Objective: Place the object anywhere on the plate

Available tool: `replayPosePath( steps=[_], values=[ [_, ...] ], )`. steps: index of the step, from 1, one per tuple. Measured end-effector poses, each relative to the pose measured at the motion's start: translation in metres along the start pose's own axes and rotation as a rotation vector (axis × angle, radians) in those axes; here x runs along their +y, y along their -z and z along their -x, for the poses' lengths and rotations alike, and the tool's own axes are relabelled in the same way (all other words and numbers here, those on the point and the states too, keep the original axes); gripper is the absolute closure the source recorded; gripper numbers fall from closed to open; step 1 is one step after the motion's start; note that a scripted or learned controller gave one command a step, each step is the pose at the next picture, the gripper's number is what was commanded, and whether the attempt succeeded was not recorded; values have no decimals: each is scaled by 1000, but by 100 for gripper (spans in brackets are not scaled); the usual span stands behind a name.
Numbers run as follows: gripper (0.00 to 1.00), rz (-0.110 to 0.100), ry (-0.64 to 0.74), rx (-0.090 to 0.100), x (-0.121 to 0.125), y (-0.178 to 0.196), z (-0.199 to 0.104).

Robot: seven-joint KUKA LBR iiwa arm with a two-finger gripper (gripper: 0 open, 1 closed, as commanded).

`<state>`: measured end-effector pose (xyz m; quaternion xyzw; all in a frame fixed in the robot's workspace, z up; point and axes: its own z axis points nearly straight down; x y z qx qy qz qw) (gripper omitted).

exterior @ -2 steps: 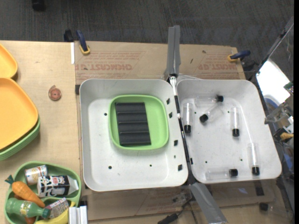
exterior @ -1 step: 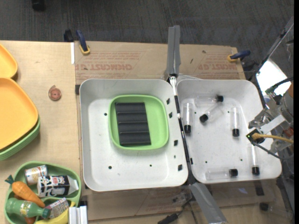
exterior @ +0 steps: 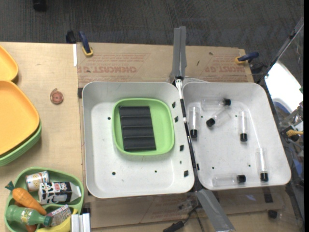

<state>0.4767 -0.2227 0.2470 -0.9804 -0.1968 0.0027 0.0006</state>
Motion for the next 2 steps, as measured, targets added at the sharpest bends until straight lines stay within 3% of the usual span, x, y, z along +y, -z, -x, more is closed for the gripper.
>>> replayPosePath(
  steps=[1,2],
  values=[
    [0,-1,-1,0,-1,-7,-1],
    [0,-1,20,0,-17,-18,-8]
  ],
)
